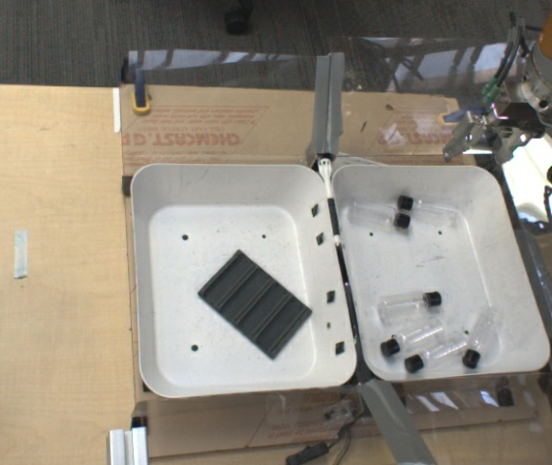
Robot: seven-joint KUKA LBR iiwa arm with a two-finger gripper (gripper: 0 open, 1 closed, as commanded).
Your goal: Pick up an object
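1. A flat, dark, ribbed rectangular panel (255,303) lies tilted in the left bin (150,260).
2. Clear capped vials (421,337), possibly plastic, are scattered in the right bin (508,260).
3. The end effector (479,129) hovers beyond the right bin's far rim, its opening unclear.

We see a dark grey ribbed flat panel (255,304) lying diagonal mid left bin (160,187). In the right bin (508,211): clear vials w/ black caps, two near top (402,212), several on their sides at the bottom (421,337).
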